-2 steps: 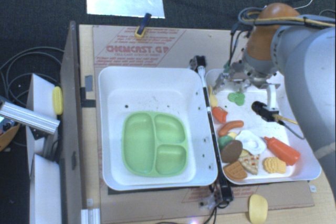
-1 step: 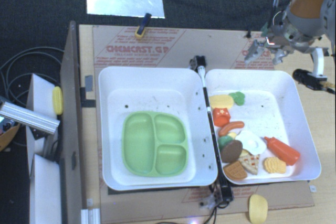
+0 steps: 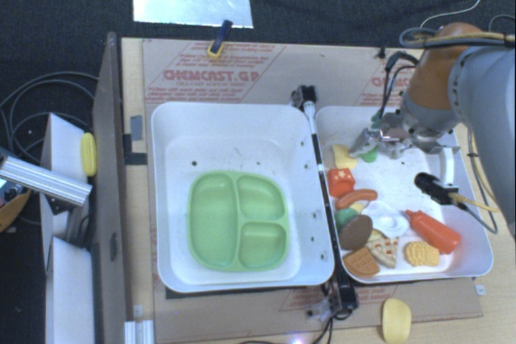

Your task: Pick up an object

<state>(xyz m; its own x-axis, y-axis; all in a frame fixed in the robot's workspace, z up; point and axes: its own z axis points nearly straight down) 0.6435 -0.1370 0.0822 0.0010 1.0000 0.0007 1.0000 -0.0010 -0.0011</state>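
The right bin (image 3: pixel 482 260) holds several toy foods. Along its left side lie a yellow wedge (image 3: pixel 343 156), a red piece (image 3: pixel 340 180) and a sausage (image 3: pixel 357 197). Toward the front are a brown oval (image 3: pixel 355 232), a white egg (image 3: pixel 387 219), a red-orange bottle (image 3: pixel 433 230), a pizza slice (image 3: pixel 385 247), a waffle (image 3: pixel 363 262) and a round cracker (image 3: pixel 421 254). My gripper (image 3: pixel 367 146) is low in the far left part of this bin, right over a small green piece (image 3: pixel 369 158) and just right of the yellow wedge. Nothing is visibly held.
The left bin (image 3: pixel 173 133) contains a green divided plate (image 3: pixel 239 219). The bins meet at a shared wall (image 3: pixel 321 173). A yellow object (image 3: pixel 395 319) lies on the bench in front of the right bin. The arm (image 3: pixel 476 84) spans the right bin's far right corner.
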